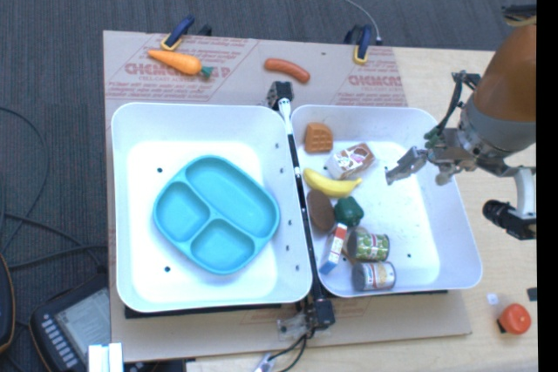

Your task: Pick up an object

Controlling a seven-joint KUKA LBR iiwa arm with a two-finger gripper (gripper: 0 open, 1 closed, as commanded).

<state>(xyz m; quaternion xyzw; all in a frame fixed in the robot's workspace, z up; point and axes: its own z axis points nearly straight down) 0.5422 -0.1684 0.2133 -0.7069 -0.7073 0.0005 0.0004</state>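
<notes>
My gripper point(425, 170) hangs over the right part of the right bin point(453, 231), fingers spread open with nothing between them. To its left, along the bin's left side, lie an orange waffle point(318, 137), a small white and pink carton point(351, 159), a yellow banana point(331, 183), a brown oval piece point(320, 209) and a green pepper point(349, 209). Toward the front sit a white and blue tube point(336, 246) and two cans point(370, 245) point(375, 276). The carton is the nearest item, a short gap left of the fingers.
The left bin point(131, 144) holds a blue divided plate point(216, 213). Behind the bins, on the cardboard, lie a toy carrot point(179, 63) and a sausage point(286, 70) between two clamps point(179, 32) point(363, 43). An orange cap point(514, 320) sits at the bench's front right.
</notes>
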